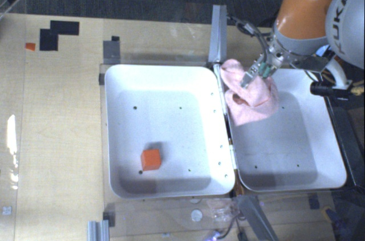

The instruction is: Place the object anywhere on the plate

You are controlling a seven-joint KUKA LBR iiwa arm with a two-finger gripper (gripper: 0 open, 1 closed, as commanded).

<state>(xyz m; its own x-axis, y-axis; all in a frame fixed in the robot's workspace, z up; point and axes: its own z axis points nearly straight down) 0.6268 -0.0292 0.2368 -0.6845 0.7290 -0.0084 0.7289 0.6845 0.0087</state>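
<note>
Robot lab: KUKA arm [319, 0], white bins [114, 120], bench [57, 120].

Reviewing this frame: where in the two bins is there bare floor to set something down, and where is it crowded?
Left bin: bare apart from the orange block near its front. Right bin: front half bare; the back left corner is crowded by the pink cloth and gripper.

grey arm [348, 12]; orange band; perhaps cables
</note>
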